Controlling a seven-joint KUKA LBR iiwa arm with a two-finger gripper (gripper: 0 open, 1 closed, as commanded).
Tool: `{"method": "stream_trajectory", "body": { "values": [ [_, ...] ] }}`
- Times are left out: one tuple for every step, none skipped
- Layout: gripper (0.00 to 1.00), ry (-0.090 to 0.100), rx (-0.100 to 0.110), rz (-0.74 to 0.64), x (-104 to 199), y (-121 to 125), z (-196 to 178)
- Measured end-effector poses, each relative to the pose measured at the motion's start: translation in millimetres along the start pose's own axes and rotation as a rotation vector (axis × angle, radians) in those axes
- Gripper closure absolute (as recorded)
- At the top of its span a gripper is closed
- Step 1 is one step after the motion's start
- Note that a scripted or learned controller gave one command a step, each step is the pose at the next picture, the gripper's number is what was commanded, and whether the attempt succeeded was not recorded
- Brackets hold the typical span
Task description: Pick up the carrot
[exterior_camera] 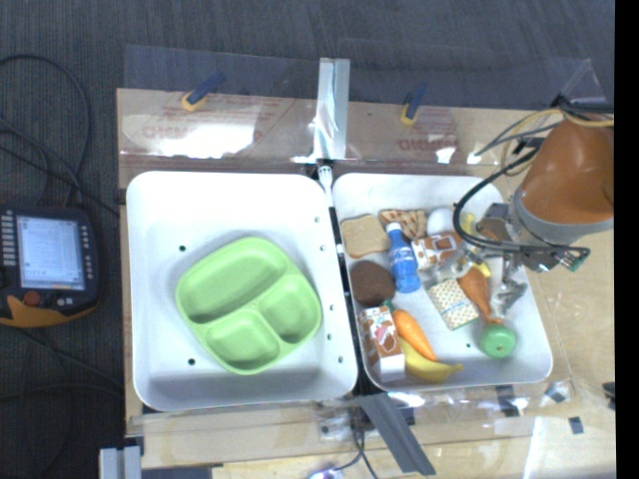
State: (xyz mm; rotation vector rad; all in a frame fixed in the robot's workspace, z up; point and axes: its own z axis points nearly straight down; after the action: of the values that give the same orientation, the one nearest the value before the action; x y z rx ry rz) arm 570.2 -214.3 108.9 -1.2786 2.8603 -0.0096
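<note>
An orange carrot (pixel 413 334) lies in the right bin (pixel 539 362) near its front, between a juice carton (pixel 382 339) and a banana (pixel 431 370). A second orange, tapered piece (pixel 475 290) lies further right, beside a cracker (pixel 451 303). My gripper (pixel 507 288) hangs low over the right side of this bin, just right of that second orange piece and above a green round fruit (pixel 496 342). The wrist and cables hide what is directly under it.
The right bin also holds a bread slice (pixel 361 234), a blue bottle (pixel 403 258), a brown round item (pixel 371 281) and small packets (pixel 436 249). The left bin (pixel 160 208) holds a green divided plate (pixel 250 302). A teach pendant (pixel 47 262) lies off the bench at left.
</note>
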Motion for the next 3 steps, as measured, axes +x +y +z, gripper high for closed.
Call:
{"method": "stream_trajectory", "body": {
  "values": [
    [0.00, 0.001, -0.010, -0.084, -54, 62, -16],
    [0.00, -0.003, 0.004, -0.138, -29, 115, 17],
    [0.00, -0.011, 0.018, -0.563, -21, 122, 16]
  ]
}}
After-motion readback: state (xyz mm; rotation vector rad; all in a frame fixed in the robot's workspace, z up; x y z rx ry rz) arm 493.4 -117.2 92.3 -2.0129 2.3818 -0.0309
